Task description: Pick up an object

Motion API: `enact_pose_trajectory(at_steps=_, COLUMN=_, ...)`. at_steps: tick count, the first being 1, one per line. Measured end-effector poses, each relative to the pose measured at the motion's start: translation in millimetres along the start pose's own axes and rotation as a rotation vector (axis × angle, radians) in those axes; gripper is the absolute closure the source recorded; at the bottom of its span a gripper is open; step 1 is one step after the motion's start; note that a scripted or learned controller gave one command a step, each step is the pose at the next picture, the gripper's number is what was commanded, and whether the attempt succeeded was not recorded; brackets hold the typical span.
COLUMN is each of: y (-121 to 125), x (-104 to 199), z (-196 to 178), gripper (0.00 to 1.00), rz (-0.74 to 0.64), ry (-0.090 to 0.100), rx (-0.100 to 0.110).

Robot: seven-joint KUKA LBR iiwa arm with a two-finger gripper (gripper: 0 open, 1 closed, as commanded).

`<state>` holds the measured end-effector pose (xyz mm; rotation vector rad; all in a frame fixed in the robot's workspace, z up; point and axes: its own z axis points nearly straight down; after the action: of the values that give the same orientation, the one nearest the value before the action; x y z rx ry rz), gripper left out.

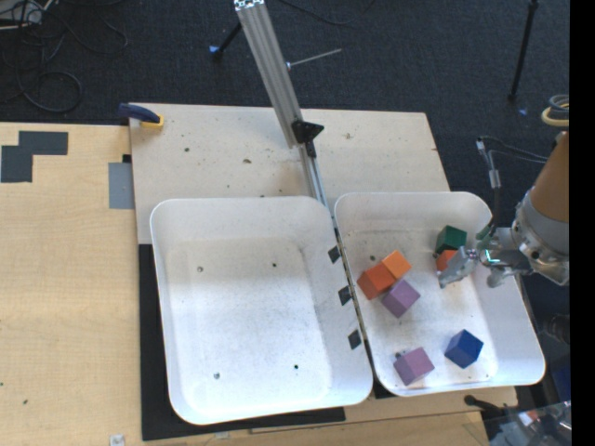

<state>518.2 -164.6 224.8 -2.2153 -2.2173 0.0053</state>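
Observation:
The right bin [509, 337] holds several blocks. A green block [452, 238] sits near its far right side, with a small red block [445, 259] just in front of it. An orange block [383, 275] and a purple block [402, 297] touch near the bin's middle. Another purple block [413, 364] and a blue block [463, 347] lie toward the front. My gripper [453, 269] reaches in from the right, low over the bin, its tip right against the red block and below the green one. Whether the red block is gripped is unclear.
The left bin [186, 249] stands beside the right one, with black clips on the shared rim [342, 294]. A slanted aluminium post [274, 68] rises behind the bins. A blue-and-yellow clamp [141, 114] lies at the bench's far left corner.

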Motion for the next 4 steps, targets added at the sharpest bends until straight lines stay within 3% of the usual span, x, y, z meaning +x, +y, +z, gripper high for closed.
enact_pose_trajectory(at_steps=1, y=0.5, x=-1.1, z=-1.9, gripper=0.00, rz=0.003, ry=-0.001, rx=-0.004)
enact_pose_trajectory(at_steps=2, y=9.0, x=2.3, z=56.7, gripper=0.00, rz=0.001, ry=0.000, rx=0.001)
enact_pose_trajectory(at_steps=3, y=11.6, x=-1.9, z=100.0, gripper=0.00, rz=-0.001, ry=-0.004, rx=-0.017)
enact_pose_trajectory(at_steps=4, y=14.9, x=-3.1, z=104.8, gripper=0.00, rz=0.001, ry=-0.007, rx=-0.025)
